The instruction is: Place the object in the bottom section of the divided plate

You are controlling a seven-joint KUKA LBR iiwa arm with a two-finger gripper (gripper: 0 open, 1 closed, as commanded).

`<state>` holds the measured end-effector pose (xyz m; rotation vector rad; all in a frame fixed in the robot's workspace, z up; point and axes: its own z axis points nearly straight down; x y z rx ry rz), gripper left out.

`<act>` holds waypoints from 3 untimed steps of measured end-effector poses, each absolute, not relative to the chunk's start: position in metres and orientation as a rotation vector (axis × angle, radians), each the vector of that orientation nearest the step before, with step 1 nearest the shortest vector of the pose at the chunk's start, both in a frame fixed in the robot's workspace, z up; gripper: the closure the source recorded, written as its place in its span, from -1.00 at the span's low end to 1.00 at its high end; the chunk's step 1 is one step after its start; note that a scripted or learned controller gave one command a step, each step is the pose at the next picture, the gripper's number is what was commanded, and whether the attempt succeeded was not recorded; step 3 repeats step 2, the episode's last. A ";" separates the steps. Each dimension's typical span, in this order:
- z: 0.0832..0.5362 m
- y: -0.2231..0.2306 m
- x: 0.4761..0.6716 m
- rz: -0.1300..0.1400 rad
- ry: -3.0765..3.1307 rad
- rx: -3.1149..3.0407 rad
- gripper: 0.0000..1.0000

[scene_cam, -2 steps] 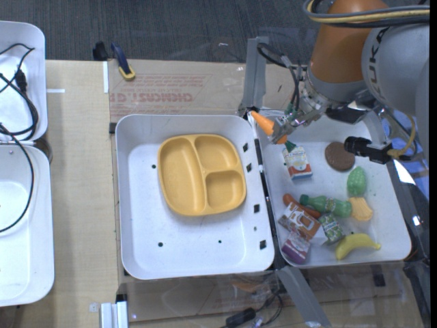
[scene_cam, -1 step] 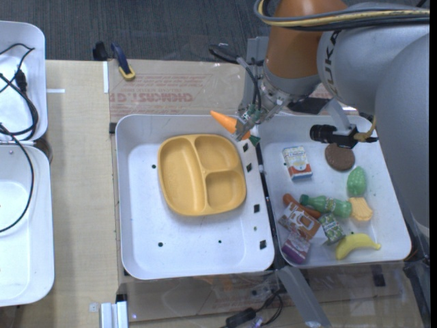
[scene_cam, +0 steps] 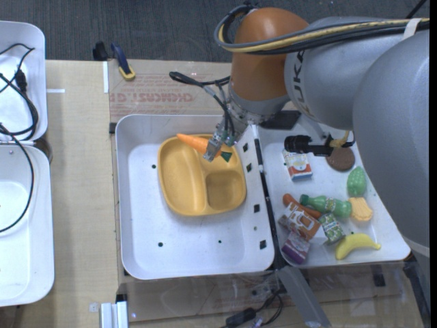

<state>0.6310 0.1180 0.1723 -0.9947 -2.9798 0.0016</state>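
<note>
While I watch from above, the gripper [scene_cam: 220, 147] sits over the yellow divided plate's [scene_cam: 179, 183] upper rim — pinching the toy carrot [scene_cam: 193, 142] by its green top. Its long axis runs left from the fingers; the plate's bottom section lies below, toward me.

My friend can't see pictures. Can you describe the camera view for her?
A grey robot arm's end effector hangs over a yellow divided plate in the left white bin, beside an orange toy carrot on the plate's top rim. Toy foods fill the right bin.
</note>
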 end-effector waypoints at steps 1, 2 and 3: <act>0.173 0.118 0.631 0.001 -2.980 -0.995 -1.00; 0.094 0.150 0.626 -0.001 -2.835 -1.373 -1.00; 0.094 0.150 0.626 -0.001 -2.835 -1.373 -1.00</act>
